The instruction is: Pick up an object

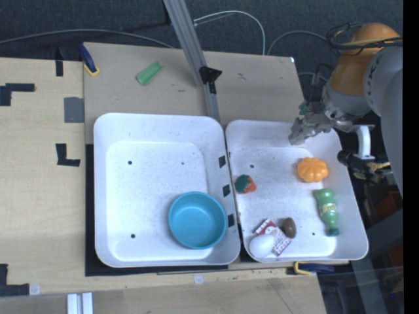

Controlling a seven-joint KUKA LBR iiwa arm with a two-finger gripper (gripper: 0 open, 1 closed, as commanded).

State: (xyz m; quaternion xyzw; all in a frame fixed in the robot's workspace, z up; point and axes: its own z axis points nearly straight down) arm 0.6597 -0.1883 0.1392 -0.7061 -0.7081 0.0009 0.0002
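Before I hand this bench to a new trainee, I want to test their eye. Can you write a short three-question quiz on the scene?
1. True or false: the blue bowl sits in the left bin.
2. Which object lies nearest the tool? A) green bottle B) orange pumpkin toy C) white egg
3. Fill in: the green block lies on the bench, outside both ____.

Key: 1 true; 2 B; 3 bins.

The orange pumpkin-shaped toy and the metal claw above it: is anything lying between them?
No. In the camera view, the stretch between the gripper and the orange pumpkin-shaped toy is bare speckled floor of the right white bin.
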